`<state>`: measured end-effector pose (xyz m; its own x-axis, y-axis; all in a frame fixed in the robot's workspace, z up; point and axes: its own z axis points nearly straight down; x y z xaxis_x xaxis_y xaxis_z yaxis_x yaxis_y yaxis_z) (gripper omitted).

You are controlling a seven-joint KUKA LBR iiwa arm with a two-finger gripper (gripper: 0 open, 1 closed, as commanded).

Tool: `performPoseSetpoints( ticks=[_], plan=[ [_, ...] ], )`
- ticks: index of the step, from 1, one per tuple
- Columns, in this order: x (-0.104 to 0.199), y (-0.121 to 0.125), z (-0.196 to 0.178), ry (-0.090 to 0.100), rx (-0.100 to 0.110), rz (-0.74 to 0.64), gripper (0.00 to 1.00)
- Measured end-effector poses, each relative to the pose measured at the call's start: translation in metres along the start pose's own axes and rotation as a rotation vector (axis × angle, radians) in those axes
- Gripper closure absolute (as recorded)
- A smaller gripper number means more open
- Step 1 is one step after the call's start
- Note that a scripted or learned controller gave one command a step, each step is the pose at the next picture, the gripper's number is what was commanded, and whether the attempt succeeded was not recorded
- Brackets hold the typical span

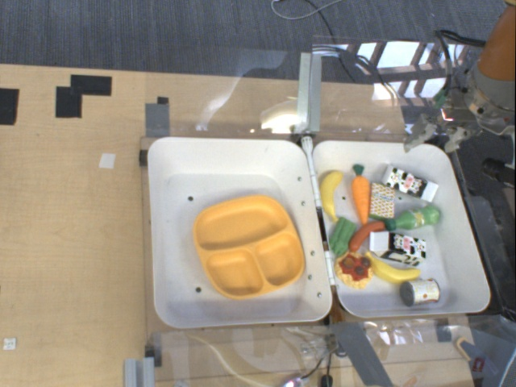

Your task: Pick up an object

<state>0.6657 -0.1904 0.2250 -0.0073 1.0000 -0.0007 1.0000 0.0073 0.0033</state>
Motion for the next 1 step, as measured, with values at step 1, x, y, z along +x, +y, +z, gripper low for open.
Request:
performPoseSetpoints(
  ticks=[1],
  plan=[
    [0.0547, -0.0182, 0.0871, 0.001, 0.001, -0.032, 0.0]
  ],
)
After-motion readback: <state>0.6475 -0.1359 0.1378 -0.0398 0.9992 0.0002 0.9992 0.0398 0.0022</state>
